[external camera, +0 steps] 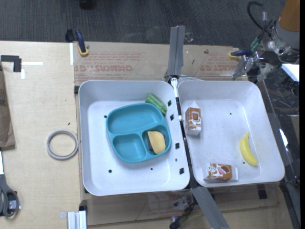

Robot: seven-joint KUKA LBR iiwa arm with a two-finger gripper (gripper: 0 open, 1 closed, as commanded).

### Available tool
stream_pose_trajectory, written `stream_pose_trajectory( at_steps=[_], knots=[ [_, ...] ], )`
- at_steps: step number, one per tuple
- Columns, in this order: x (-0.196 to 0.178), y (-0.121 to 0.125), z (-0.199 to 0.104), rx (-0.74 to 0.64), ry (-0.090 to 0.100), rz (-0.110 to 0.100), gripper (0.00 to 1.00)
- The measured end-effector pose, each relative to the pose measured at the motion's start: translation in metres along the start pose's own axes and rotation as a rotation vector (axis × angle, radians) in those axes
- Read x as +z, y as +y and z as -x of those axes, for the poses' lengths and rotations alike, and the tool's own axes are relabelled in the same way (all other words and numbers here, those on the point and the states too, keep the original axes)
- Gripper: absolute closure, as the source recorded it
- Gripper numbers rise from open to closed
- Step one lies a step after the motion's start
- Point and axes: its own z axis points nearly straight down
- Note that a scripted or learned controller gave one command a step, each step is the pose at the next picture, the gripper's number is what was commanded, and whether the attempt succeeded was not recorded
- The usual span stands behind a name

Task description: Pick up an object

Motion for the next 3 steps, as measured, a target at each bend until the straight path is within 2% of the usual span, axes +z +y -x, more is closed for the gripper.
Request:
stream_pose_trajectory(
  at_steps=[1, 2, 3],
  knots=[
    [-0.004, 0.008, -0.052, 0.210, -0.001, -0.002, 0.00],
    [0.113, -0.030, 0.005, 0.427, -0.001, -0.001, 0.00],
    [0.145, -0.054, 0.034, 0.377, 0.001, -0.001, 0.00]
  ],
)
